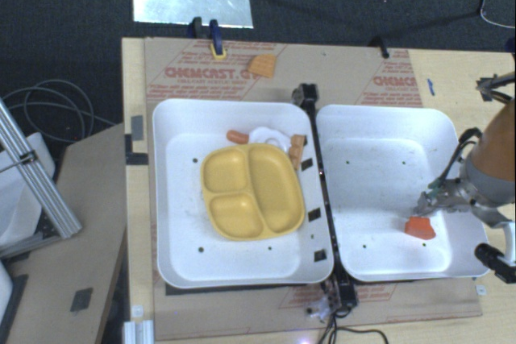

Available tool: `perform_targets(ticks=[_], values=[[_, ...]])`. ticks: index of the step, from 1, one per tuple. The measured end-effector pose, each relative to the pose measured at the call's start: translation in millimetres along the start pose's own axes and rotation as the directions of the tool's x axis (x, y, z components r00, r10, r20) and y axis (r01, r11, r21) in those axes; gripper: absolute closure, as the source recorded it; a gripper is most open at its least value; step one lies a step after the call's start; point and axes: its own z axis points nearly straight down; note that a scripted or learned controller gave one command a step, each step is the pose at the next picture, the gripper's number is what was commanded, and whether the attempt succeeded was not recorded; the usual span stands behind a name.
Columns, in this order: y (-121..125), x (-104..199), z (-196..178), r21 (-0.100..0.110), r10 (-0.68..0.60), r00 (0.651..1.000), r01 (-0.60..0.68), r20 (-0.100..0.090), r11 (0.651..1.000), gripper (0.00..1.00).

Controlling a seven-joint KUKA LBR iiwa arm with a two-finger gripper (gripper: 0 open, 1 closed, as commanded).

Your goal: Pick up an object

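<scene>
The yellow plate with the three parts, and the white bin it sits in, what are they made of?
The yellow plate looks like moulded plastic: one even colour, rounded corners, smooth dividers and a dull matte surface with little shine. The left white bin under it also looks like plastic, thin and formed in one piece, with soft curved walls and a faint sheen. Neither can be told for sure from above.
</scene>
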Motion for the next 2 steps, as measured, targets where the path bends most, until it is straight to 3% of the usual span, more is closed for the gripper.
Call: perform_targets(ticks=[1,2], values=[[33.0,50.6,-117.7,-0.009,-0.011,1.0,0.011,0.0,1.0,1.0],[29.4,47.5,-110.6,0.003,-0.003,1.0,0.003,-0.002,1.0,0.0]])
